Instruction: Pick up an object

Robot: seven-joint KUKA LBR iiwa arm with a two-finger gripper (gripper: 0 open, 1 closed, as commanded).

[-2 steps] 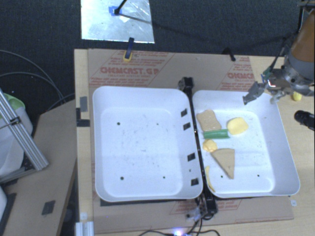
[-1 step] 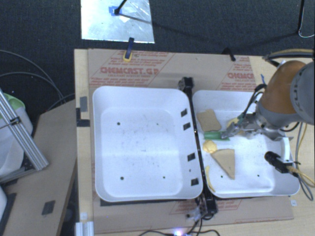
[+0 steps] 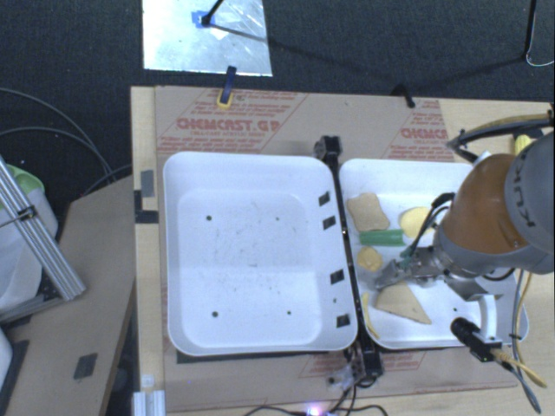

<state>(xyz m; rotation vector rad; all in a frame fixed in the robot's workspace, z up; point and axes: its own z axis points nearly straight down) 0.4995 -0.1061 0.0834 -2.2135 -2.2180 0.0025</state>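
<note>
Right bin (image 3: 390, 173) holds it all: tan slab (image 3: 368, 211) at the far-left, green stick (image 3: 378, 237) and yellow round piece (image 3: 370, 259) nearer, tan wedge (image 3: 404, 303) nearest. Hand (image 3: 392, 273) sits just above the wedge; grip state unclear. Left bin (image 3: 251, 167) beside it.

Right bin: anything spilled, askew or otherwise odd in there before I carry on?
Nothing stands out. The objects, a tan slab, a green stick, a yellow round piece and a tan wedge, all lie inside the right bin. The gripper is low among them.
</note>
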